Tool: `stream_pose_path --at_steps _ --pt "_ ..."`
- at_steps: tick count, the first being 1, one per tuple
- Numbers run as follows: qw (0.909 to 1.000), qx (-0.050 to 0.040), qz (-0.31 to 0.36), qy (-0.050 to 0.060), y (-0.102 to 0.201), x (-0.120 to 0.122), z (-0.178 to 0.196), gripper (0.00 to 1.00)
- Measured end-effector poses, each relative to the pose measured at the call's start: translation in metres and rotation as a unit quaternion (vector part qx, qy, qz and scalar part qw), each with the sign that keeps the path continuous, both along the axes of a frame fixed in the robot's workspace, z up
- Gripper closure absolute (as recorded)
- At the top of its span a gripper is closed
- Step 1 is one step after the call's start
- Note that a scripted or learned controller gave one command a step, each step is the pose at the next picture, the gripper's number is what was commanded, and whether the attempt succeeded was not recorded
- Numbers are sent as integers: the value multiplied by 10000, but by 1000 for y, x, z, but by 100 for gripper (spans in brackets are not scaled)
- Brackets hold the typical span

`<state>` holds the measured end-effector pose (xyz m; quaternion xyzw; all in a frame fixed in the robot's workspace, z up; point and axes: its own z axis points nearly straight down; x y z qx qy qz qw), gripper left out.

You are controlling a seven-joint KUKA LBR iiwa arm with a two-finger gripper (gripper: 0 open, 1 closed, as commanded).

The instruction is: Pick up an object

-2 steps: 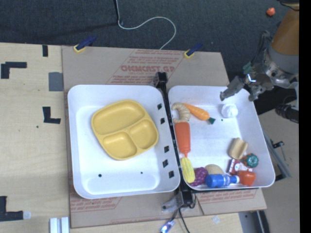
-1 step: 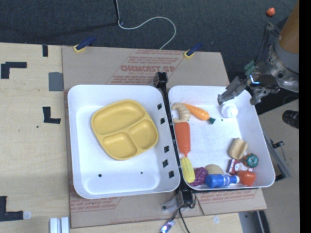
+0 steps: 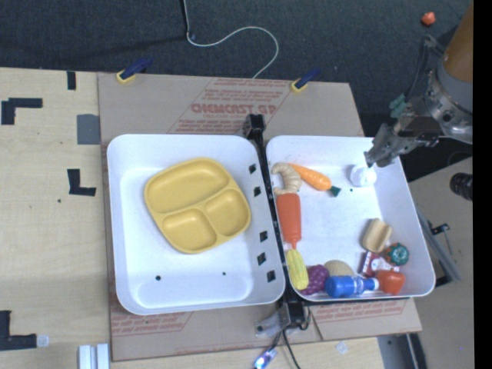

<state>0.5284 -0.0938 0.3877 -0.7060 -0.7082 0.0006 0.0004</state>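
Hovering: gripper (image 3: 382,154) over right bin (image 3: 338,214) far-right corner | fingers: cannot tell if open or closed | just beside: small white object (image 3: 360,176) | left bin (image 3: 131,229): yellow divided plate (image 3: 197,204)

Two bins sit side by side on the desk (image 3: 46,206). The left bin (image 3: 131,283) holds a tray (image 3: 197,204). The right bin (image 3: 338,221) holds toy food: a carrot (image 3: 310,177) at the back, a bottle (image 3: 347,286) at the front.
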Motion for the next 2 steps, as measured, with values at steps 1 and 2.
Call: stream_pose_path --at_steps 1,2 --pt "10000 13 31 42 87 47 -111 100" --pt "10000 18 18 -72 113 -25 39 100"
